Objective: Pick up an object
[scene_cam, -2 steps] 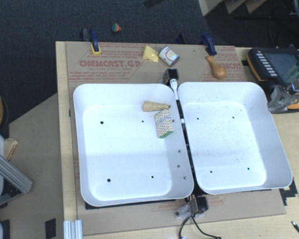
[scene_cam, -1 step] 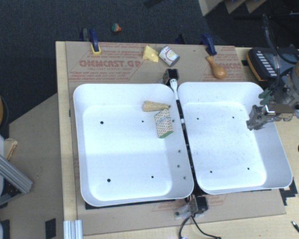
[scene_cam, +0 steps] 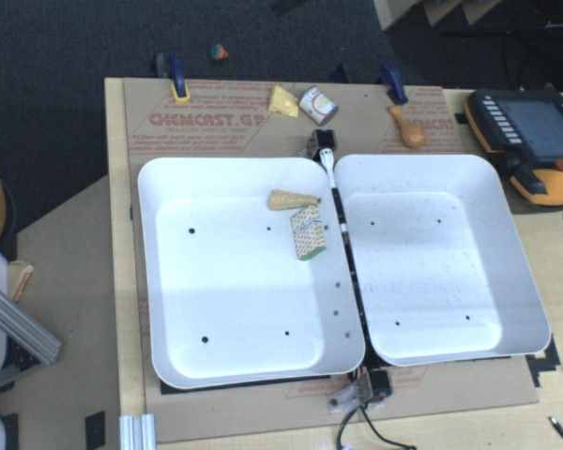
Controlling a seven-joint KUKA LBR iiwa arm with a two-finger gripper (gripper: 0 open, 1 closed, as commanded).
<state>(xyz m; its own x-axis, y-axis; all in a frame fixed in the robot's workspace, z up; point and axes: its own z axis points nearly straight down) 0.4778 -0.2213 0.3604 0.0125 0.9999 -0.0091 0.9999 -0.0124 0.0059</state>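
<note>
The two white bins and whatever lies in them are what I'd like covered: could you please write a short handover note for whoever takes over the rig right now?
Left bin: two things lie near its upper right corner, a tan cone-shaped piece and, just below it and touching or nearly so, a small patterned packet.
Right bin: nothing to report in it.
On the board behind the bins: a yellow wedge, a small box and a wooden-handled tool.
Done: no pick yet; both items sit in the bin.
Left: pick one up, probably the cone or the packet.
</note>
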